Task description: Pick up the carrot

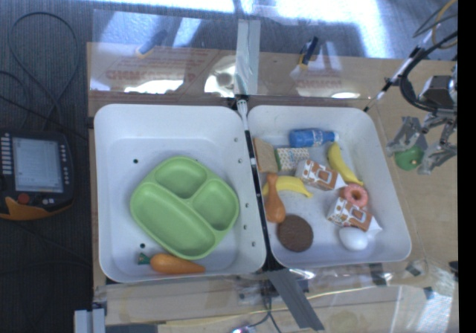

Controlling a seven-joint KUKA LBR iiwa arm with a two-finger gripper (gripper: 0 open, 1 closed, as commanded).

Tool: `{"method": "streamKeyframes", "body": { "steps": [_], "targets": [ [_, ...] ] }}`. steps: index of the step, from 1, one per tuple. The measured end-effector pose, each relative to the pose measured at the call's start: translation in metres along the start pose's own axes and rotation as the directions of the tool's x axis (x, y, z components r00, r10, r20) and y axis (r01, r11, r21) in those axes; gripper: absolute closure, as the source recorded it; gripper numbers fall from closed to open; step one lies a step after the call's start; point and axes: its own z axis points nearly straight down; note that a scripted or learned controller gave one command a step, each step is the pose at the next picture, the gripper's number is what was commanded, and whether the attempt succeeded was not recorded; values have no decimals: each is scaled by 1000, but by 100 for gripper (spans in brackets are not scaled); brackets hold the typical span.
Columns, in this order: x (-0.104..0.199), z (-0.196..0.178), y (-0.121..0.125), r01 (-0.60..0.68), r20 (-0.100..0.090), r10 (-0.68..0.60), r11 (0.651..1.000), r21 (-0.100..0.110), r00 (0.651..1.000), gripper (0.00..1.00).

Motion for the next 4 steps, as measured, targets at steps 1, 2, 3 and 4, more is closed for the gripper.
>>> {"method": "streamKeyframes", "body": {
  "steps": [1,2,3,4],
  "targets": [
    [12,-55,15,440,2,-440,898,-4,898,100],
    [-45,-3,-12,716,9,-716,698,-10,698,100],
    [-2,-14,18,902,9,-902,431,-6,431,100],
    [-90,56,-51,971,17,-971,237,-5,237,100]
  ]
}}
